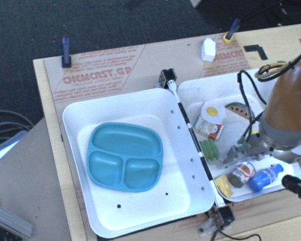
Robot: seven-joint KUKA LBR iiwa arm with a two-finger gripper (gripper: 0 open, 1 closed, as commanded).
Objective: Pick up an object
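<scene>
Below the orange band, I am watching the gripper (246, 149) hanging low over the right bin (191, 90); I cannot tell how its jaws are set (cabling and the wrist are crowding that spot). Just beneath the jaws, a small can (241, 175) and a blue bottle (265, 178) are lying on their sides, probably the nearest candidates. Slightly further out, a green object (210, 150) and a white yellow-capped container (210, 121) are resting. Farthest away, a blue divided plate (124, 156) is sitting in the left bin (73, 118).
</scene>
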